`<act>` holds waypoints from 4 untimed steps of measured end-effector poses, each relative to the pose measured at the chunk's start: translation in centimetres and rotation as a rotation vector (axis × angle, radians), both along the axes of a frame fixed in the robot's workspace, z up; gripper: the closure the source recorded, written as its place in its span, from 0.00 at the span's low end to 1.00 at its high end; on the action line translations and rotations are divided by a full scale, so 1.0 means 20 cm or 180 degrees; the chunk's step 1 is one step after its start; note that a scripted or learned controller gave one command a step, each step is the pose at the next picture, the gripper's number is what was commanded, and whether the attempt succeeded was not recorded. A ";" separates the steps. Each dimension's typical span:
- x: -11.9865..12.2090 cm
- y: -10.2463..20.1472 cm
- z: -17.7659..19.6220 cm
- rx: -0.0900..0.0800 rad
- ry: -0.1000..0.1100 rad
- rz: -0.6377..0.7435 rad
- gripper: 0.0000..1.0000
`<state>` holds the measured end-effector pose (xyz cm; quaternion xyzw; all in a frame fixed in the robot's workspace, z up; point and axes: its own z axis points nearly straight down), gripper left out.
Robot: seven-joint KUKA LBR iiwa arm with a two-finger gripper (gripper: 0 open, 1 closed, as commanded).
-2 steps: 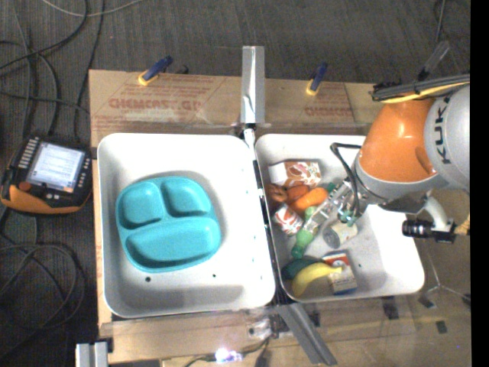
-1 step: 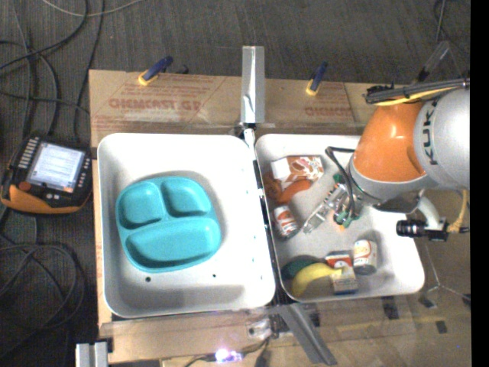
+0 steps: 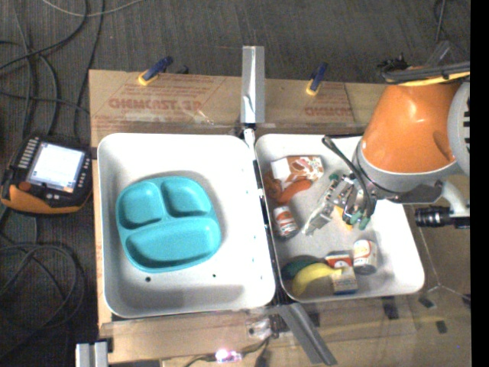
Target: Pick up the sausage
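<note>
The metal two-finger gripper (image 3: 330, 205) is hanging with fingers spread wide and holding nothing, right of the untouched reddish-brown sausage (image 3: 284, 191) in the right white bin (image 3: 412, 270).

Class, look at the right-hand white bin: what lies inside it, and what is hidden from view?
Inside the right bin: a sausage beside a printed packet, a small can, a banana, another can and the gripper. The arm covers the bin's far right corner.

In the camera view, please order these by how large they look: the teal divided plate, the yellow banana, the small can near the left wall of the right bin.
1. Teal divided plate, clearly the largest.
2. Yellow banana.
3. Small can, the smallest, though not far below the banana.
</note>
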<state>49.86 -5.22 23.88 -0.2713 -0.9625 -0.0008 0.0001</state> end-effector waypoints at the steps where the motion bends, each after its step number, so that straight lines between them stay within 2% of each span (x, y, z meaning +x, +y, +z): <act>1: 0.05 0.04 -0.02 -0.0001 0.0001 0.0952 1.00; 2: 0.24 0.17 0.07 -0.0003 -0.0003 0.1635 1.00; 3: -0.07 -0.10 0.21 -0.0003 -0.0004 0.2678 1.00; 4: 0.26 -0.26 -0.03 -0.0003 -0.0006 0.3417 1.00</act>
